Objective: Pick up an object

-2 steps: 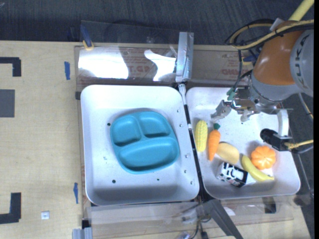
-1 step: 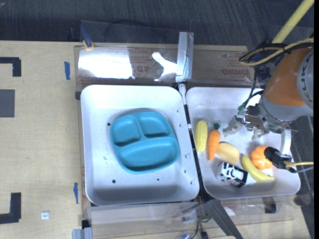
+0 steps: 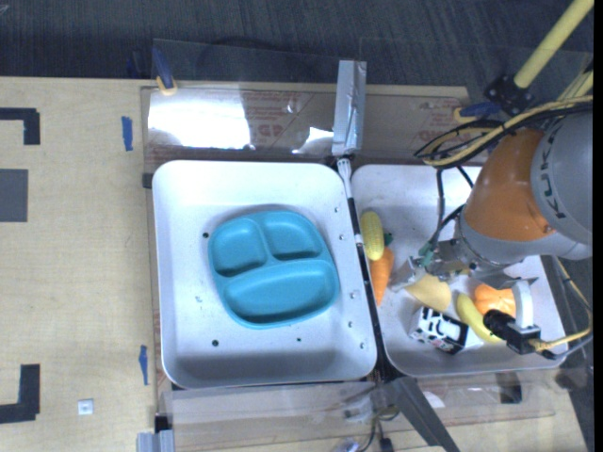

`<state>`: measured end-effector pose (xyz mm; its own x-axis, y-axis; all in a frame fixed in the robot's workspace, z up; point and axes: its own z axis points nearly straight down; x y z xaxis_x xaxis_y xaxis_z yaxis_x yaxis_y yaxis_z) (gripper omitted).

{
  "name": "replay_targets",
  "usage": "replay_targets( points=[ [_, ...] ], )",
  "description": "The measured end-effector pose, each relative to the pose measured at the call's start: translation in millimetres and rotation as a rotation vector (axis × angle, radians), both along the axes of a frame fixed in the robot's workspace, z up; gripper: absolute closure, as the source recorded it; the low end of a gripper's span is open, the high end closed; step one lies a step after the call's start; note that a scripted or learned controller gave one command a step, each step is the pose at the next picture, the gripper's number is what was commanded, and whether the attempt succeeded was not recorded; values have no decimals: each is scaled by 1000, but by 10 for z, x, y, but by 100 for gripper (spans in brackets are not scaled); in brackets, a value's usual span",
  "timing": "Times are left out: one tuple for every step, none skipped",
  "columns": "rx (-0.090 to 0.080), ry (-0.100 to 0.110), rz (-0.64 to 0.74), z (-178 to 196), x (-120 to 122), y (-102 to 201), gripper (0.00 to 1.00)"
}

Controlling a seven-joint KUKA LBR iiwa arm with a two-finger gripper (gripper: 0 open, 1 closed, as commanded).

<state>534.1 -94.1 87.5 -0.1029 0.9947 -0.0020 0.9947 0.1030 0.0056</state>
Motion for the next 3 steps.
replay_targets(
  points=[
    [3,-6,-20,1049,-517,391,0],
    [3,7,-87,964,-546,538,0],
    [-1,-4,17,81,-517,-319,0]
  ],
)
